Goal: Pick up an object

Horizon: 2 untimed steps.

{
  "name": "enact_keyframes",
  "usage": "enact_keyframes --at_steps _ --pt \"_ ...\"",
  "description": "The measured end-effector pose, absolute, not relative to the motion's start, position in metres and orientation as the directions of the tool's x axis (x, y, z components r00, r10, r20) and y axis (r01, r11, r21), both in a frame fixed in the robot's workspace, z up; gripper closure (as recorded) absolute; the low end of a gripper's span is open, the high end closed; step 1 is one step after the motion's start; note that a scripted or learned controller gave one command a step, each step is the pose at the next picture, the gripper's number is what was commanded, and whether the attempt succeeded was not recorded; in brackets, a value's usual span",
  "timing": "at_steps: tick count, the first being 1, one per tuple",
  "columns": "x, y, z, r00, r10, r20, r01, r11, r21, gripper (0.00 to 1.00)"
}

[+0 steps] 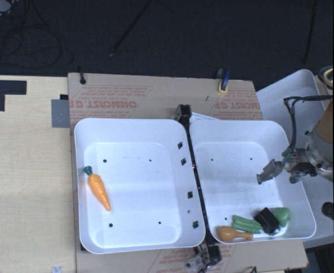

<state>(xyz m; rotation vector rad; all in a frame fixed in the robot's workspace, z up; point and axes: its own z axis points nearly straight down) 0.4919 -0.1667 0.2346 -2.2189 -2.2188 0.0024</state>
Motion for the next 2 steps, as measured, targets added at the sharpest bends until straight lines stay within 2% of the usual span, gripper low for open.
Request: enact_keyframes --at_steps 1,2 --pt "0.5129 -0.0884 0.3576 -0.010 1.000 0.000 1.000 0.010 0.010 0.00" --pt "0.5113 -0.0927 0.3599 -0.002 1.000 0.000 1.000 0.002 -0.004 1.00"
